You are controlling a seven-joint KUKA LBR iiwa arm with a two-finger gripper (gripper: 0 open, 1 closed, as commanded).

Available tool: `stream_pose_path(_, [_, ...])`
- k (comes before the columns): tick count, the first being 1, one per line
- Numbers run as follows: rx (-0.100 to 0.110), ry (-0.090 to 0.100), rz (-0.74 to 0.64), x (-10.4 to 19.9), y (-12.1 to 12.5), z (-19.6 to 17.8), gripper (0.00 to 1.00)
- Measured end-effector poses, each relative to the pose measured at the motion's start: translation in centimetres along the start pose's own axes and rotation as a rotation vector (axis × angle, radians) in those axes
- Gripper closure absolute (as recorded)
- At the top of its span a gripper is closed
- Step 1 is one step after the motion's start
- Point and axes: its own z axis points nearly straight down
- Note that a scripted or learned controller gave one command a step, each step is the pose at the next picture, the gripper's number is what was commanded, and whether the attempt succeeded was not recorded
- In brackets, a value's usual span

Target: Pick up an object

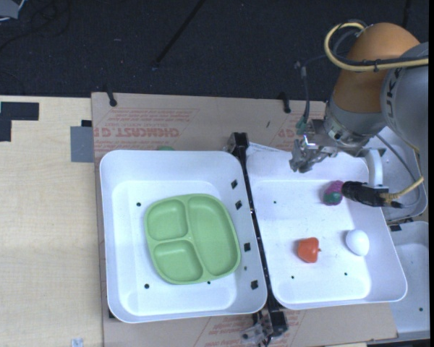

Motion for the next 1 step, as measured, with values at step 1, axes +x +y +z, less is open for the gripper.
stream_pose_path(1, [0.006,0.002,-0.003,4.74,-1.99,0.89,1.0])
